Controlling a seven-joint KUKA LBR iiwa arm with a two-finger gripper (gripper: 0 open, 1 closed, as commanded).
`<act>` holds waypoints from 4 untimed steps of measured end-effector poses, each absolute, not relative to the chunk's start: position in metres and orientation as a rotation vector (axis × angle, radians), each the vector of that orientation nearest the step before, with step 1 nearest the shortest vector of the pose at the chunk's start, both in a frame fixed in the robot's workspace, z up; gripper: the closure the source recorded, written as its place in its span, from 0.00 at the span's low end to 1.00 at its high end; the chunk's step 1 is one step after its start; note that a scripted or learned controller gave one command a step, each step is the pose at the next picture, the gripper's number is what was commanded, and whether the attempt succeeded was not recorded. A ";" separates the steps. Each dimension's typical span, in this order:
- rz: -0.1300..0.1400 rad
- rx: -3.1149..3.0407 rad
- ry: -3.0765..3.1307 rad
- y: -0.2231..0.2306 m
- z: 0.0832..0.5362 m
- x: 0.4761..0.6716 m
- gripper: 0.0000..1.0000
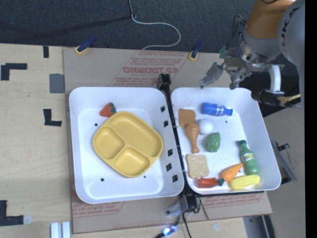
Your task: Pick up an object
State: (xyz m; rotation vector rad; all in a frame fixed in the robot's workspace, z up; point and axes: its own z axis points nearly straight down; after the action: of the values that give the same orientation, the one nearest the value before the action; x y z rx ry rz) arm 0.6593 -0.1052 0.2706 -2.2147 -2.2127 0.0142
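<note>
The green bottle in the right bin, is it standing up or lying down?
Lying down. The green bottle rests on its side on the right bin's floor, its cap pointing toward the far rim.

The right bin (257, 114) held toy foods: a blue bottle (216, 109) lying on its side near the far wall, a white egg (205, 127) just below it, a drumstick (191, 136) beside a green vegetable (213, 142), a bread slice (197, 165), a green bottle (247, 157), a carrot (232, 171), a corn cob (245, 182) and a red pepper (208, 182). The left bin (79, 133) held a yellow divided plate (128, 144) and a strawberry (107, 110).
</note>
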 end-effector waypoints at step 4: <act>0.008 -2.217 -2.220 -0.114 0.137 0.658 0.00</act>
State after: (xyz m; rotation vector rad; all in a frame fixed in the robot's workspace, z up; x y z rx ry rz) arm 0.6581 -0.1144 0.1371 -2.2170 -2.2203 0.0083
